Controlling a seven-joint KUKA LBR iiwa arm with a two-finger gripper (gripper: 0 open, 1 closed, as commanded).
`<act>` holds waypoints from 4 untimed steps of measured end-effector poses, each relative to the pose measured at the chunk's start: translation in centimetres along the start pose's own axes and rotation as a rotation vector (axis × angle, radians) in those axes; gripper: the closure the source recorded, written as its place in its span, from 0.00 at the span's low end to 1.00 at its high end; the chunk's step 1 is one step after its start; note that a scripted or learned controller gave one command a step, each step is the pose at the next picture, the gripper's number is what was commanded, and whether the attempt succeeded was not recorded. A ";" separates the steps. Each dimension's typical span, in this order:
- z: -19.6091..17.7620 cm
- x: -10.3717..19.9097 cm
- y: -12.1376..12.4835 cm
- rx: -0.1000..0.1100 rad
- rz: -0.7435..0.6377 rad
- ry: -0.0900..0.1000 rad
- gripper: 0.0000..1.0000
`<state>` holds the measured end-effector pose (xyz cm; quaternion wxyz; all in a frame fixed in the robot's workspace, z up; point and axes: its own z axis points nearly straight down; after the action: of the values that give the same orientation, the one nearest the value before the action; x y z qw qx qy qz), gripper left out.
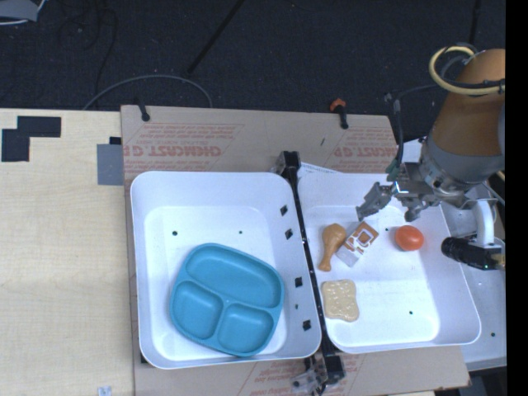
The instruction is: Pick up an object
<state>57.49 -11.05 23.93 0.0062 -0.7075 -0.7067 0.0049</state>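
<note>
While my hand hangs spread and empty over the right bin, the small carton lies just below it, touching the drumstick, with the tomato near. Descending here, I judge a finger could strike the carton's edge, nudging it against the drumstick and spoiling the grasp.
</note>
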 end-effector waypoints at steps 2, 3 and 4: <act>4.3 0.6 -0.7 -0.008 -0.002 0.000 0.00; 8.8 0.7 -1.2 -0.007 -0.001 0.000 0.00; 13.2 1.2 -1.4 -0.007 -0.001 0.000 0.00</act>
<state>55.85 -9.85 10.74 0.0037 -0.7072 -0.7070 0.0022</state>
